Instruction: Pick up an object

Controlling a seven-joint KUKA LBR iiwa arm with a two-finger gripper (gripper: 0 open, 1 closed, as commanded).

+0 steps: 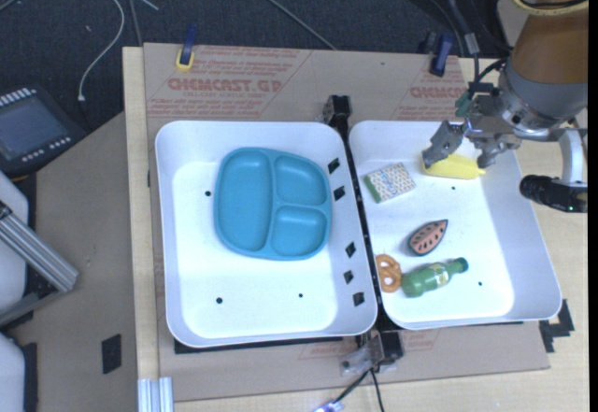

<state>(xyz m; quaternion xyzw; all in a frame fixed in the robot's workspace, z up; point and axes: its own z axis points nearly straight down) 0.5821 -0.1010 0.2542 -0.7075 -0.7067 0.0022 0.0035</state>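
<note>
My gripper [463, 156] hangs over the far part of the right bin [523, 251], its two fingers spread apart and open. A yellow block-like object [455, 168] lies on the bin floor just below and between the fingertips, not gripped. In front of it lie a green and white checked pad [389, 181], a brown and red oval piece [428, 236], a pretzel [387, 272] and a green bottle [434, 277] lying on its side.
The left bin [187, 242] holds a blue divided plate [273, 203]. A black divider with clips [349, 214] runs between the bins. Blue clamps [439, 53] sit at the cardboard's far edge. The arm's body [551, 46] rises at the right.
</note>
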